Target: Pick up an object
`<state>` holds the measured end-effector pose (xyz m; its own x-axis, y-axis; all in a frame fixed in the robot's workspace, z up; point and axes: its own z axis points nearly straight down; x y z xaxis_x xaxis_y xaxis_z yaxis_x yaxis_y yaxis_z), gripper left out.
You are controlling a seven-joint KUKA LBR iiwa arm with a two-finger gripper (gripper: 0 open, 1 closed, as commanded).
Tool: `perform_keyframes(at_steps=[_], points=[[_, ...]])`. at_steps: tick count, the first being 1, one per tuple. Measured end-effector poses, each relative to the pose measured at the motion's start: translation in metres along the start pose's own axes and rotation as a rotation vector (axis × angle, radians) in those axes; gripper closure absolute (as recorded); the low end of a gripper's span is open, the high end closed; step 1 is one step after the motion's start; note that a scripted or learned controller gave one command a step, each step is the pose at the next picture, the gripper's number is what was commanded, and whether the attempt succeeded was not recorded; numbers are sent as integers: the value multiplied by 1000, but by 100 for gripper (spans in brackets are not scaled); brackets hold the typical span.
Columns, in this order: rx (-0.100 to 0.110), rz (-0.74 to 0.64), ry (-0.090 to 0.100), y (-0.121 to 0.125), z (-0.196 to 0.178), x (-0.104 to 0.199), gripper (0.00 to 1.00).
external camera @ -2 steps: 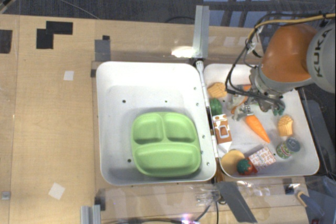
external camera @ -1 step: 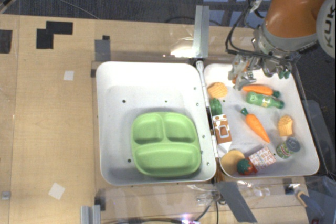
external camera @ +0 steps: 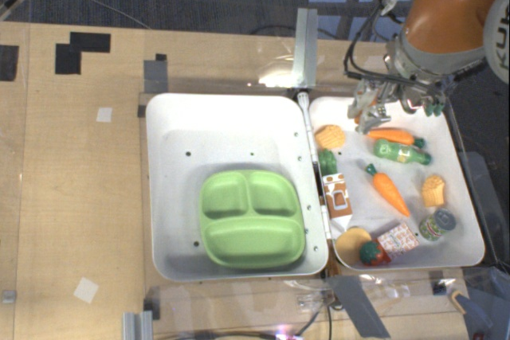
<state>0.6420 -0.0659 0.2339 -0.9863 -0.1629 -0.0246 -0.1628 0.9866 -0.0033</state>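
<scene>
The gripper (external camera: 373,109) is seen above the far end of the right bin (external camera: 470,251), and whether it is wide or narrow cannot be told; nothing is seen held in it. Just beside it, toward the near end of that bin, lie an orange carrot (external camera: 390,136) and a green bottle (external camera: 401,152). A second carrot (external camera: 389,191) lies further on. By this judgement nothing is picked yet; descent, closing and lifting remain.

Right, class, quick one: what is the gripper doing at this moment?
Gripper: over the right bin's far end; open or closed cannot be told.
</scene>
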Motion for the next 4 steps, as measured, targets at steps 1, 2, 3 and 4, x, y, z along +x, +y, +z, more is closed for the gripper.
perform_keyframes(at_steps=[1, 2, 3, 4], points=[[2, -2, -11, 1, -13, -3, 100], [4, -4, -22, 1, -27, -6, 100], [-4, -153, 15, 48, -17, 76, 100], [-5, -286, 13, 39, -18, 9, 100]])
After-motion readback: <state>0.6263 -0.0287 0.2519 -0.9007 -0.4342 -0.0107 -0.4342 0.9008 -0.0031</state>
